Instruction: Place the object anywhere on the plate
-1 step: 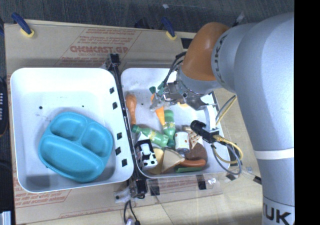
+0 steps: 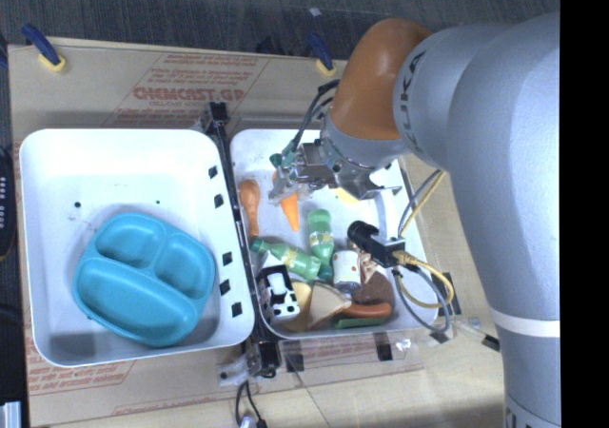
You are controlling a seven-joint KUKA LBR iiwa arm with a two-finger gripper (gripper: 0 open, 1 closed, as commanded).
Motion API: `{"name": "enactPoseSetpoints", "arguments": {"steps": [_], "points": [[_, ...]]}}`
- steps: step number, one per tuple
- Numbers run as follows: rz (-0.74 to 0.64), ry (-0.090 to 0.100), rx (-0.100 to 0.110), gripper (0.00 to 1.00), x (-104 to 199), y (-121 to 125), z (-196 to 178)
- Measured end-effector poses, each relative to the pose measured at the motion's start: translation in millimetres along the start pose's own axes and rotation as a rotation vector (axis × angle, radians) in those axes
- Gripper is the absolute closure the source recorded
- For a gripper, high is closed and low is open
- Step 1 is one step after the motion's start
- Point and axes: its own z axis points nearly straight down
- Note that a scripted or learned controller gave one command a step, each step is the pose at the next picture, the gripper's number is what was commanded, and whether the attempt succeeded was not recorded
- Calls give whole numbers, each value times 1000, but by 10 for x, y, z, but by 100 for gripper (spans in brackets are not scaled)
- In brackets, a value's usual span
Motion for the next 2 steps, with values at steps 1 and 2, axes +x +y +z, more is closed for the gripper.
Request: {"name": "enactPoseSetpoints", "arguments": {"steps": [1, 2], "points": [[212, 4, 11, 100, 994, -245, 41], [236, 6, 1, 100, 2050, -307, -841]]}}
